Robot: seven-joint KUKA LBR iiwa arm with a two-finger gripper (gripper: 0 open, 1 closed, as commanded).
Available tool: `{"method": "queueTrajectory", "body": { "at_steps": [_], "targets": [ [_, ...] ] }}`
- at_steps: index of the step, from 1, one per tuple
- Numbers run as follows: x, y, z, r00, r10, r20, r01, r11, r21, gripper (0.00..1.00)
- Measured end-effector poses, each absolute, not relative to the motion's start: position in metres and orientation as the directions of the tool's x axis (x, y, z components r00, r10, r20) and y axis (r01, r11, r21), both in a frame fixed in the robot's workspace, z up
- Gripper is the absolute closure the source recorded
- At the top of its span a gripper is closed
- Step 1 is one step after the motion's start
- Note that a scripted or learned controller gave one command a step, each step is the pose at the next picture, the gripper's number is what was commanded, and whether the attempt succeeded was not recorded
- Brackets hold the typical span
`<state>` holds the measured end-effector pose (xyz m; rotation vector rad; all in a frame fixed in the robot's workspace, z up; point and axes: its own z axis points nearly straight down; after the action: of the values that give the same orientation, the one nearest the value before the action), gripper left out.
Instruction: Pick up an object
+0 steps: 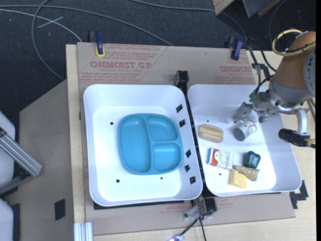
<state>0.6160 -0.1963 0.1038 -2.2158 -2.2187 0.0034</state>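
My gripper (pixel 252 115) hangs over the back of the right bin (pixel 286 159), at the end of the grey arm with its orange band (pixel 293 59). Its two grey fingers (pixel 241 114) stand apart, open, with nothing between them. Just in front of the fingertips lies a small white cup with red print (pixel 244 130), on its side. Farther left is a tan bread roll (pixel 210 132). Toward the bin's front lie a white and red carton (pixel 220 158), a dark teal object (pixel 252 159) and a yellow wedge (pixel 241 177).
The left bin (pixel 100 134) holds a blue divided plate (pixel 150 143). A black-clipped divider (pixel 188 129) runs between the bins. Cables (pixel 293 134) hang by the right bin's rim.
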Motion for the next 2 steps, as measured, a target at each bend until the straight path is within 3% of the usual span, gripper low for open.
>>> {"method": "queueTrajectory", "body": {
  "at_steps": [1, 2],
  "targets": [
    [0.618, -0.197, 0.119, -0.002, 1.0, 0.001, 1.0, 0.002, 0.002, 1.0],
    [0.62, -0.19, 0.182, -0.002, 1.0, -0.002, 1.0, 0.002, 0.008, 1.0]
  ]
}}
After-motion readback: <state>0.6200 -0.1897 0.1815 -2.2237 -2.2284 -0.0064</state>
